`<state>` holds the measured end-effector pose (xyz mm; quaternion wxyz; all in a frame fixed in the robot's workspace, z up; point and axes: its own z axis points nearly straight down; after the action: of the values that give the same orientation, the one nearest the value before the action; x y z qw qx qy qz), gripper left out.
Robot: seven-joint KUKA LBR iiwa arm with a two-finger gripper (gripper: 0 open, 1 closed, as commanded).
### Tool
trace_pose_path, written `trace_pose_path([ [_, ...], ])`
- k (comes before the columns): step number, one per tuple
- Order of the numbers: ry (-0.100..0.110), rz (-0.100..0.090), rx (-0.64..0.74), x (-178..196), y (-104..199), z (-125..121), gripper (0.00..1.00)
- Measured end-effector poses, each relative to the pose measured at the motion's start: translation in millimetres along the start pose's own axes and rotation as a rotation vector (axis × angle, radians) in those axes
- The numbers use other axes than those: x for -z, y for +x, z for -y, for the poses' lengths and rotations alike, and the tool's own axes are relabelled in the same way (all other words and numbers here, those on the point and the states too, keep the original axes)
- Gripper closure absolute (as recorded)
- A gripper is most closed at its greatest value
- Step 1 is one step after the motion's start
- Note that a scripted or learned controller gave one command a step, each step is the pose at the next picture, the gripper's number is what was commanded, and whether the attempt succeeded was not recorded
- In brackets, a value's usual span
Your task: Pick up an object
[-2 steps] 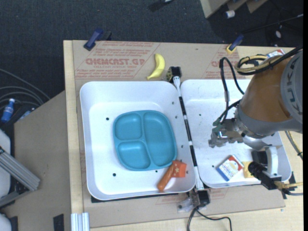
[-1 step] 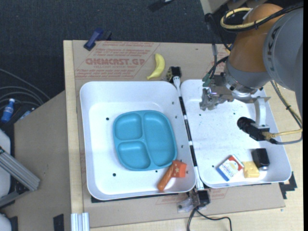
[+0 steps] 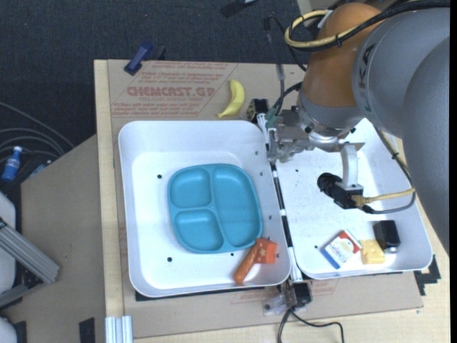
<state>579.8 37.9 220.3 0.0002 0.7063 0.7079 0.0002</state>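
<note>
- The gripper (image 3: 284, 140) is hanging over the wall between the left bin (image 3: 140, 156) and the right bin (image 3: 308, 216), at their far end; I cannot tell how far it is opening or whether it is gripping anything.
- The brown board (image 3: 171, 109) is showing the red writing "CHEMCAST GP".
- The arm (image 3: 400, 63) is reaching in from the right, bending down at the wrist.
- A black block (image 3: 386, 234), a yellow block (image 3: 372, 251) and a small packet (image 3: 340, 247) are lying in the right bin's near corner, well apart from the gripper.

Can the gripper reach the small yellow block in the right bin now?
Probably yes: the small yellow block lies uncovered in the right white bin, though a small black object sits close beside it.
</note>
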Motion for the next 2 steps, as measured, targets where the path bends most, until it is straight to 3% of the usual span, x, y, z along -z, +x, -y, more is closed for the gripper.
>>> trace_pose_path([
  [1,0.001,-0.001,0.0,18,75,-34,1.0],
  [2,0.0,0.001,-0.001,31,56,-87,1.0],
])
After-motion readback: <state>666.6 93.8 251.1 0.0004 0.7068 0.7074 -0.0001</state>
